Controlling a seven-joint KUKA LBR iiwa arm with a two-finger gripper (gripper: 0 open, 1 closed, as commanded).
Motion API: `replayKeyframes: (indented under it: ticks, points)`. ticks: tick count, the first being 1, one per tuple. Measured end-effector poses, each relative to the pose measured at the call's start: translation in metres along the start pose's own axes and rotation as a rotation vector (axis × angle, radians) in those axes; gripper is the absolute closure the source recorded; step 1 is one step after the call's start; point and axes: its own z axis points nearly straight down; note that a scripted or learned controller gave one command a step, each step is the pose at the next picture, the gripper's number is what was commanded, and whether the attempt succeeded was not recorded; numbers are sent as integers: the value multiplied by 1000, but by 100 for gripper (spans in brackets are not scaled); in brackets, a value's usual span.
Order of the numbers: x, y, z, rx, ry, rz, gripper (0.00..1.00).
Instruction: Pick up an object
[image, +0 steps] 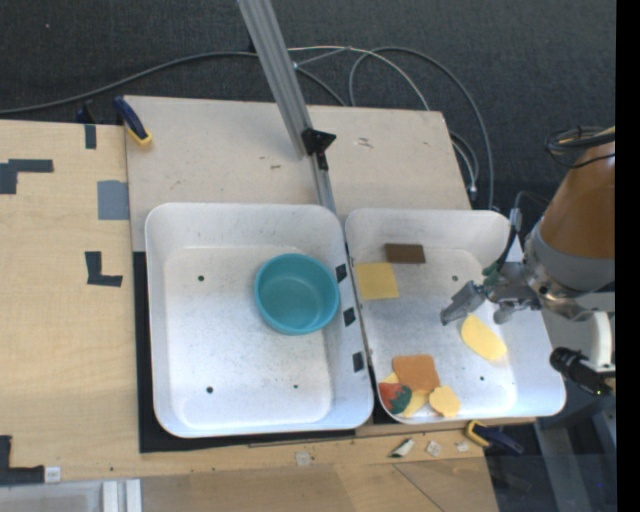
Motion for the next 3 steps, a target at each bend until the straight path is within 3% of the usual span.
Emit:
replayKeyframes:
  ticks: [1,3]
  points:
    - [0,0,0,0,0,1,0]
    - [0,-13,116,5,1,2,0]
